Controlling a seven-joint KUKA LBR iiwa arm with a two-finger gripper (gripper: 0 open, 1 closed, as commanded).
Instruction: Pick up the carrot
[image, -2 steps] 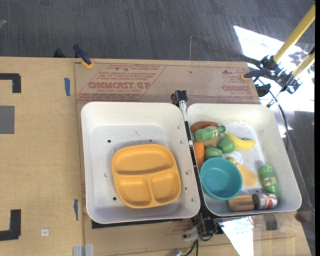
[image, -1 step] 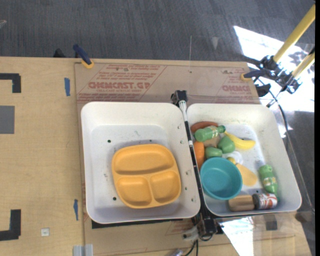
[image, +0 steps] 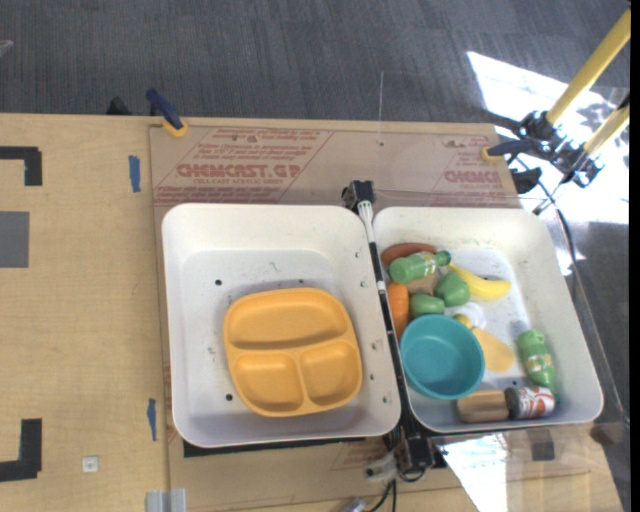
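Orange plastic, by the look of it: the carrot (image: 398, 306) is a toy, judged light, rigid and smooth, so likely to slip under a weak pinch. It lies in the right bin (image: 575, 300), hard against the bin's left wall, just above the teal bowl (image: 442, 356) and touching or nearly touching its rim. A green bottle (image: 415, 268) sits just above the carrot and a green pepper-like piece (image: 428, 304) crowds its right side. Short tapered body, long axis running toward the bowl. Best hold is judged across the middle, though wall and neighbours leave little room. Pincer state: cannot tell.
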